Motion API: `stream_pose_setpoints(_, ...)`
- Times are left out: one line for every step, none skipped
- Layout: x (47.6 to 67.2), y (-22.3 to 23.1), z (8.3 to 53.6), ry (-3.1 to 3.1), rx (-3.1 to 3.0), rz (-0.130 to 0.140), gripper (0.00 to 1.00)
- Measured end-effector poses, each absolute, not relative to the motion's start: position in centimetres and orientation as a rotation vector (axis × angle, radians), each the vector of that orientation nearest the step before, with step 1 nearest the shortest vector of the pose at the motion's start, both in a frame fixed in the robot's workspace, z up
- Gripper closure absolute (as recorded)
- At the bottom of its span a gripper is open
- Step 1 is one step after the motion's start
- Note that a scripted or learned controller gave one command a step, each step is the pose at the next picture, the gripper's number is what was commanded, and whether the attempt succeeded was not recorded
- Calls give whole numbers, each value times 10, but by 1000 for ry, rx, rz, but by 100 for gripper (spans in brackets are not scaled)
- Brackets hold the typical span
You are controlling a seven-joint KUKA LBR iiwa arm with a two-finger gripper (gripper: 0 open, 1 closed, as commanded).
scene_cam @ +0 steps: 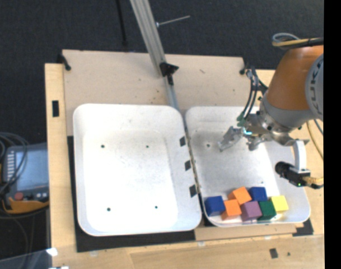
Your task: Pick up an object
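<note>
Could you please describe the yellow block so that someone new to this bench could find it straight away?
Look at the right-hand white bin, the one under the orange-banded arm. Along its near edge sits a tight cluster of small coloured blocks. The yellow block is at the far right end of that cluster, beside a green block, and it is the only yellow one.

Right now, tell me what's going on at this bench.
A grey-and-orange arm reaches in over the right bin, its gripper hanging above the bin's bare middle with nothing between its fingers. The coloured blocks sit bunched at that bin's near edge, untouched. Nothing has been picked up yet.
</note>
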State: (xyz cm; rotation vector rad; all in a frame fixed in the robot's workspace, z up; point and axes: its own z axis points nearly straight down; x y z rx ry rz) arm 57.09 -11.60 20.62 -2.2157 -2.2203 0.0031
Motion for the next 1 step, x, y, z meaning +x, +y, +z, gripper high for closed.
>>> stream_pose_setpoints(572, -116, 209, -2222, -2221, -2, 0)
